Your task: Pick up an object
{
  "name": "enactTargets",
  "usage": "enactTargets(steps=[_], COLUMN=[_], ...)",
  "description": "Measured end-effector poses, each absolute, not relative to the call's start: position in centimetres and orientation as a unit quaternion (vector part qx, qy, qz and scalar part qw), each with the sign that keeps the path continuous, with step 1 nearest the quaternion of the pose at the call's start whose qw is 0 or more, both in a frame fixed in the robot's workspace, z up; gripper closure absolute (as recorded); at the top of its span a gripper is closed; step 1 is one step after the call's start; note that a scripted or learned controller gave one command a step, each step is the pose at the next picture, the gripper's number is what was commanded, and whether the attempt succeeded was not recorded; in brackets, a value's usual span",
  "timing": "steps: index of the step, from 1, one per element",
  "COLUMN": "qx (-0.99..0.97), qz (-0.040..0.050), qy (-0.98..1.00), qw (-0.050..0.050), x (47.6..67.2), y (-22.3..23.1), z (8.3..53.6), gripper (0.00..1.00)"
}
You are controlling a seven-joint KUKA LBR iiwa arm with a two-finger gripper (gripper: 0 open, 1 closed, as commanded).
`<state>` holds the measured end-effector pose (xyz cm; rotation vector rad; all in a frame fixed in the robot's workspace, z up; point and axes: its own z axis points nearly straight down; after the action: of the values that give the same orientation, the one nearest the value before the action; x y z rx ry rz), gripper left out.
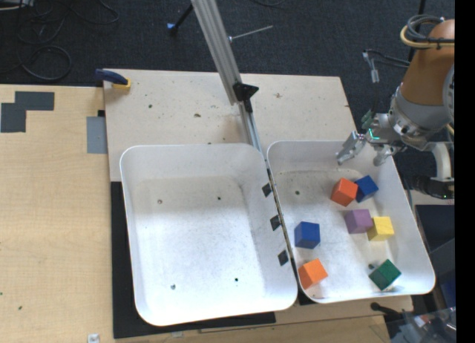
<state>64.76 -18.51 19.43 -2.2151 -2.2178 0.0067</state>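
Above the right bin (415, 219), empty open jaws

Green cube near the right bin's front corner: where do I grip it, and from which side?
Come straight down on the green cube and close on two opposite flat faces, turned to match its skewed pose. It stands apart from the other cubes, but the bin wall sits close beside it.

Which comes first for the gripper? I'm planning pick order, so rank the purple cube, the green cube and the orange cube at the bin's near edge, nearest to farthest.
From the gripper:
1. Purple cube, mid right bin.
2. Green cube, near right corner.
3. Orange cube, near left corner, by the divider.
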Motion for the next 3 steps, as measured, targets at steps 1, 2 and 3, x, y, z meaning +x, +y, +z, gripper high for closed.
enactTargets(steps=[1,2,3], qx=[-0.706,-0.706,-0.705], qz=[0.0011,0.0023,-0.0004], qy=[-0.709,-0.708,-0.709], qw=[0.001,0.004,-0.001], x=[64.9,64.1,64.2], y=[-18.5,-17.7,-17.5], z=[19.8,13.8,9.0], gripper=[0.00,0.00,0.00])
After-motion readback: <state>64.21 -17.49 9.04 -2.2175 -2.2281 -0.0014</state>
